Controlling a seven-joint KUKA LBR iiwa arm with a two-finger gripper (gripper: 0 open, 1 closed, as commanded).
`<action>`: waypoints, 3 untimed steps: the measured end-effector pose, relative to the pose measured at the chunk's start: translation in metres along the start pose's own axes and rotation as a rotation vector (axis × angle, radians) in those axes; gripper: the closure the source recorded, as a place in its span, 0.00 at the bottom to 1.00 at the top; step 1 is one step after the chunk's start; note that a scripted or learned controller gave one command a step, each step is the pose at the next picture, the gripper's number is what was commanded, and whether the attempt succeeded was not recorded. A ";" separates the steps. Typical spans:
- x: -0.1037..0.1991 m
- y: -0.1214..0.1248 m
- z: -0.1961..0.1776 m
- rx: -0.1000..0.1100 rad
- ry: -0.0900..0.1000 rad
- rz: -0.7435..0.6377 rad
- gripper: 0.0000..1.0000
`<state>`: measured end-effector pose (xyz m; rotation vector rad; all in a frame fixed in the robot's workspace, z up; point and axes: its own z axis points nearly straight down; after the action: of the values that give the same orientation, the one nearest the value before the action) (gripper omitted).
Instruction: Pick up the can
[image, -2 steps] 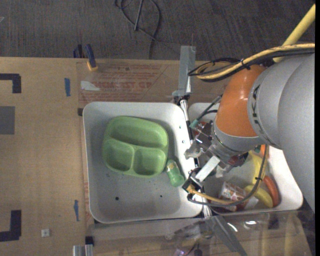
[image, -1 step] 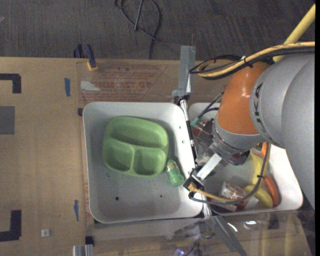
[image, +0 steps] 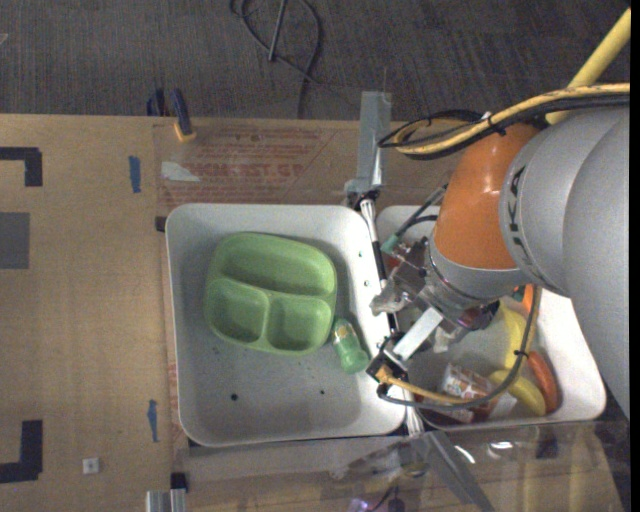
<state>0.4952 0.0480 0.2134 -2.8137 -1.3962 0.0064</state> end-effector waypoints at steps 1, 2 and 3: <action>0.125 -0.042 0.100 -0.002 0.002 -0.015 0.00; 0.153 -0.009 0.056 -0.001 0.001 -0.077 0.00; 0.163 -0.010 0.008 -0.002 0.002 -0.145 0.00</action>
<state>0.5856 0.1841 0.2048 -2.7059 -1.5959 0.0029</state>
